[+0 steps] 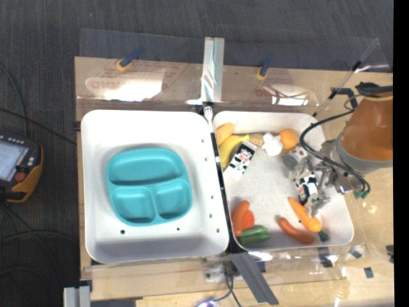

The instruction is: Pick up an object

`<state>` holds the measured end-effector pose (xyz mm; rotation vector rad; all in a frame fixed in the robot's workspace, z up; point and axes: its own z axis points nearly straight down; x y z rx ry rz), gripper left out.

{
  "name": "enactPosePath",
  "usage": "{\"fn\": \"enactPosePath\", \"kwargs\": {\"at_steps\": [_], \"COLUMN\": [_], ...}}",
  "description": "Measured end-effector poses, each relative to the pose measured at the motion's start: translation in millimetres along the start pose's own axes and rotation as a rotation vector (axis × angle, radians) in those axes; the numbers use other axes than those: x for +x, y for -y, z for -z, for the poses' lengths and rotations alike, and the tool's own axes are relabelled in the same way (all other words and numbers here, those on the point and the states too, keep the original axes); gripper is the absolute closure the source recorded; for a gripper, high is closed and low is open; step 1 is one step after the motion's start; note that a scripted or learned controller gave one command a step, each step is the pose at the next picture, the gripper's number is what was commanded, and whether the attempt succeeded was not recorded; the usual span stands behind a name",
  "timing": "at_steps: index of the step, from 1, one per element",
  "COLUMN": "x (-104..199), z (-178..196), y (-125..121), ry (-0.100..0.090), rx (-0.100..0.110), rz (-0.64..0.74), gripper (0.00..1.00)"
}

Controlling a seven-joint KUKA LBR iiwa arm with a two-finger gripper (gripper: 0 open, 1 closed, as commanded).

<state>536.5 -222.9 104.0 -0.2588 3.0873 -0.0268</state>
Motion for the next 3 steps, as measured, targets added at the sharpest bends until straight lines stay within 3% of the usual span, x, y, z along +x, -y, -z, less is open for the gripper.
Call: {"fn": "enactPosePath", "kwargs": {"at_steps": [1,2,3], "x": [32.0,24.3,24.5], "z": [-9.7,-10.1,-9.0], "y": [-41.1,-75.9,-80.8], "ry": [-0.019,-0.024,-0.017], "rx": [-0.014,-0.012,-0.008], "rz": [-0.032,-0.07,-0.011], "gripper": [0.0,0.0,0.0]}}
